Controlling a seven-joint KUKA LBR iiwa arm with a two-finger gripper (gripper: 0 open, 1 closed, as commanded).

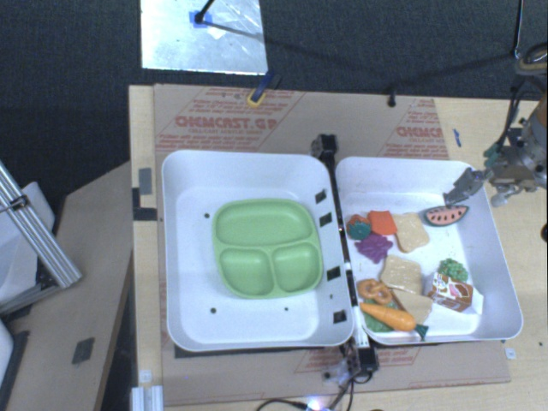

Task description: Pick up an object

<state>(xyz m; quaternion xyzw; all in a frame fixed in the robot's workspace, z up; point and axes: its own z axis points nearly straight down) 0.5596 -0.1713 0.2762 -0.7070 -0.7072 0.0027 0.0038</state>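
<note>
Gripper (469, 187) over the right bin's (501, 268) far right corner.
Fingers spread, holding nothing (watermelon slice (447, 215) lies just beneath); green tray (261, 248) fills the left bin (184, 229).

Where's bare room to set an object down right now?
The green divided plate in the left bin has all three compartments bare. In the right bin, the far strip above the watermelon slice is open. The near-left corner is crowded around the carrot and pretzel.
</note>
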